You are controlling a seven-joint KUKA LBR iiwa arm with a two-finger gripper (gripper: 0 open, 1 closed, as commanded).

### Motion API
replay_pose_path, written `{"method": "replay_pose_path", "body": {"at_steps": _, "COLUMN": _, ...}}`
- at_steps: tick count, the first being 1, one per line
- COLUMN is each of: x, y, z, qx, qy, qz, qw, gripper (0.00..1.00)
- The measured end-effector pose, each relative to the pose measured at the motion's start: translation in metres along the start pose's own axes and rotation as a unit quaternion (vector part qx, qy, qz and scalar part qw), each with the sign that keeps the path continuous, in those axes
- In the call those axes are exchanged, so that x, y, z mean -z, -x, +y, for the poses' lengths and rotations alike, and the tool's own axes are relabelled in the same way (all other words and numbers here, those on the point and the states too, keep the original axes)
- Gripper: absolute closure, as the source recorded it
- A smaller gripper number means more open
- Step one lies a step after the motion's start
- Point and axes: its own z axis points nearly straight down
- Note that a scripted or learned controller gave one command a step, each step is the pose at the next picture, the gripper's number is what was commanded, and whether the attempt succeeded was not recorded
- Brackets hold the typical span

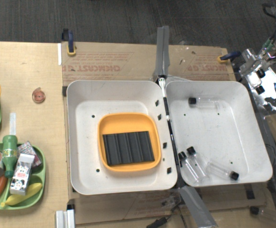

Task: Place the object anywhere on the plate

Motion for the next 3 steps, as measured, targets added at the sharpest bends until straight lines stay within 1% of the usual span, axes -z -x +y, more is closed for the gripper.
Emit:
{"method": "replay_pose_path", "body": {"at_steps": 1, "x": 0.06, "y": 0.0, "z": 0.001, "qx": 0.13, "qy": 0.0, "qz": 0.0, "qw": 0.9915, "gripper": 1.0}}
{"method": "replay_pose_path", "body": {"at_steps": 2, "x": 0.153, "y": 0.0, "z": 0.001, "qx": 0.261, "qy": 0.001, "qz": 0.0, "qw": 0.9654, "gripper": 1.0}}
{"method": "replay_pose_path", "body": {"at_steps": 3, "x": -0.151, "y": -0.014, "z": -0.059, "qx": 0.269, "qy": 0.0, "qz": 0.001, "qw": 0.9631, "gripper": 1.0}}
